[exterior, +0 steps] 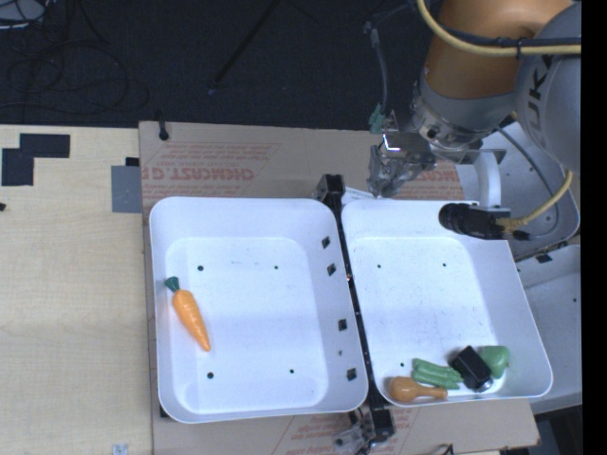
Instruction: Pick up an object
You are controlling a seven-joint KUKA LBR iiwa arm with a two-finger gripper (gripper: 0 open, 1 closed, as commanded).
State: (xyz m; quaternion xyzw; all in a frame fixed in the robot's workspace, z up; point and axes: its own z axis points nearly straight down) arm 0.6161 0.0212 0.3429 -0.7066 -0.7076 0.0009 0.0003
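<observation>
One carrot (191, 318) lies alone in the left bin (313, 218).

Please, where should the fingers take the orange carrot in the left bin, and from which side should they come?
Grip the carrot across its thicker upper half, just below the green top, coming straight down from above. It lies flat and alone on the left bin floor, tapering toward the lower right, so closing across its width seems safest.

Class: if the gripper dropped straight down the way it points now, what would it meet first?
Probably the far rim of the right bin, directly beneath the gripper; depth is uncertain from this slanted view.
</observation>
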